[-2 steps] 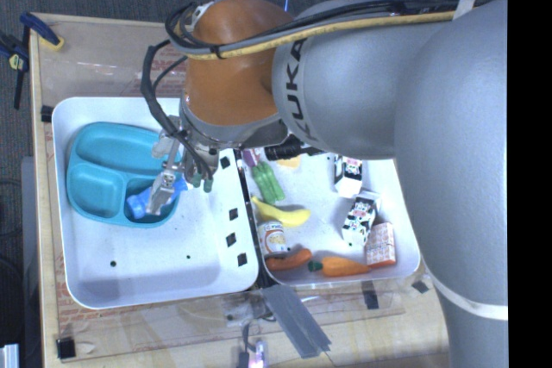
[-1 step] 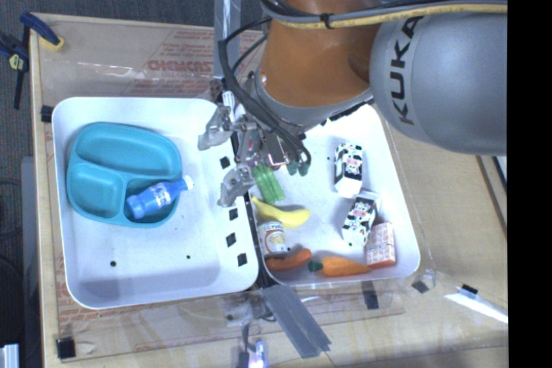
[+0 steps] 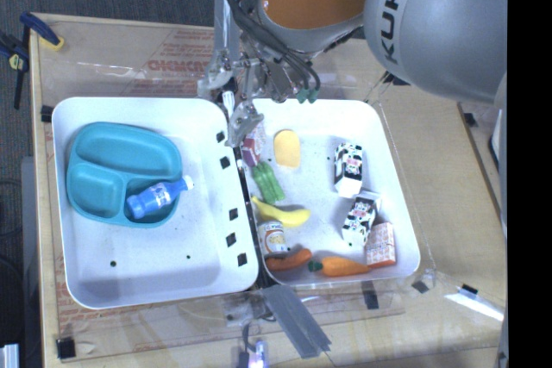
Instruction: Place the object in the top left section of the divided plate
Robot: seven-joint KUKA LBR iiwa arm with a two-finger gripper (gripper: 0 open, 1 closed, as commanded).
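Divided plate (image 3: 103,152) | water bottle (image 3: 157,198) in lower-right section | jaws (image 3: 244,127) state: cannot tell

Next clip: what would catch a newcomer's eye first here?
The big grey and orange arm fills the top, its gripper down at the rim between the two white bins. In the left bin a teal divided plate holds a small blue bottle in its lower right section. The right bin is crowded with toy food: a yellow banana, orange carrots and black-and-white cartons.
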